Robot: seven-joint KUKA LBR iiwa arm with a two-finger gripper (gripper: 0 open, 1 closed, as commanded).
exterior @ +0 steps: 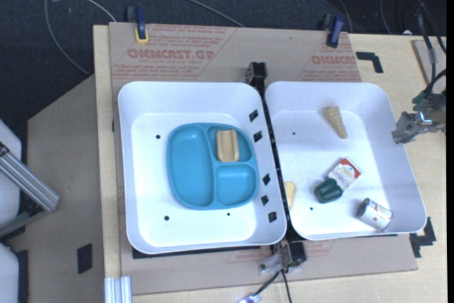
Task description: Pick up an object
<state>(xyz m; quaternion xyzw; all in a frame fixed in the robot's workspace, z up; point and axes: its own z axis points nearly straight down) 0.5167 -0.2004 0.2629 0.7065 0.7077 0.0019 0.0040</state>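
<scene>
Cardboard (213, 46) under the bins reads "CHEMCAST GP"; jaws (410, 125) state unclear.

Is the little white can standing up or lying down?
Lying down. The white can rests on its side in the right bin, near its front corner.
</scene>
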